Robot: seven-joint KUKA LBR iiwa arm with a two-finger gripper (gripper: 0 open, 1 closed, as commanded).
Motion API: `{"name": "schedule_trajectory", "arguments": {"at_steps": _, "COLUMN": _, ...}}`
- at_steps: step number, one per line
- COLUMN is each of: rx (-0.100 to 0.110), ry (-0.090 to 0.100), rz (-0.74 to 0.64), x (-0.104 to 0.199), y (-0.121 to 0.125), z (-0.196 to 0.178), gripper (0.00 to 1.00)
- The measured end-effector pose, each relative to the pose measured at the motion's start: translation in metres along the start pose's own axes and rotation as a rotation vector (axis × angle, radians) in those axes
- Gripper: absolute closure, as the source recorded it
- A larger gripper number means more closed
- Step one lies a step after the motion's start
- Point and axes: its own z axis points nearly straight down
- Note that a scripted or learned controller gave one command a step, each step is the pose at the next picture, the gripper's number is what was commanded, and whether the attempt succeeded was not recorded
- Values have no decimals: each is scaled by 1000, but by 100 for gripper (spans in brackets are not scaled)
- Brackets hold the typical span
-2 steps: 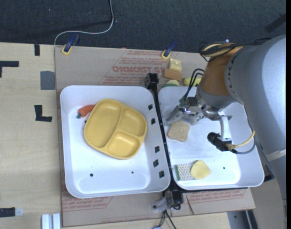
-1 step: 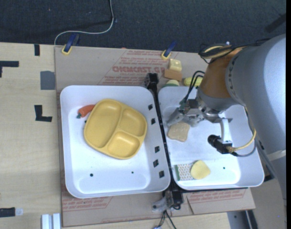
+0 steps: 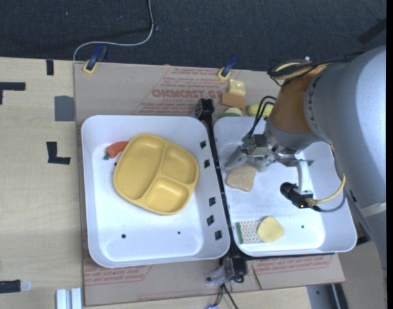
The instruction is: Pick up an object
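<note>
Tan bread slice [image 3: 241,178], flat, pale, rounded

Even overhead light, slightly soft focus

From my remote seat I can read only faint red print on the cardboard sheet [image 3: 177,89] under the bins, something like "CHEMCAST", with smaller lines too blurred to read.

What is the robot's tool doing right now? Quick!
Tool: down in the right bin, just above the beige bread-like piece; whether it is open, shut or holding anything cannot be told.
</note>
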Motion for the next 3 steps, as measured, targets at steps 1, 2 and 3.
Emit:
{"name": "schedule_trajectory", "arguments": {"at_steps": 1, "rx": 1, "ry": 3, "rz": -1, "x": -12, "y": 3, "z": 0, "gripper": 0}}
{"name": "schedule_trajectory", "arguments": {"at_steps": 2, "rx": 0, "ry": 0, "rz": 0, "x": -6, "y": -3, "z": 0, "gripper": 0}}
{"name": "schedule_trajectory", "arguments": {"at_steps": 3, "rx": -1, "ry": 0, "rz": -1, "x": -6, "y": -11, "z": 0, "gripper": 0}}
